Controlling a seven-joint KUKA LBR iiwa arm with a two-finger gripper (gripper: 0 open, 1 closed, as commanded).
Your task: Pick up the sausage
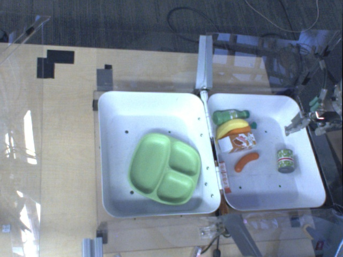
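Note:
The sausage (246,161), small and orange-red, lies slantwise on the floor of the right bin (268,197), just below an orange jar (238,141). My gripper (296,125) hangs at the bin's upper right rim, well to the right of the sausage and a little farther back. Nothing shows in it. The arm behind it is largely cut off by the frame's right side.
A yellow banana (232,126) and a green bottle (230,115) lie above the jar by the bin's left wall. A small green can (285,160) stands right of the sausage. The left bin (112,143) holds a green divided plate (165,168).

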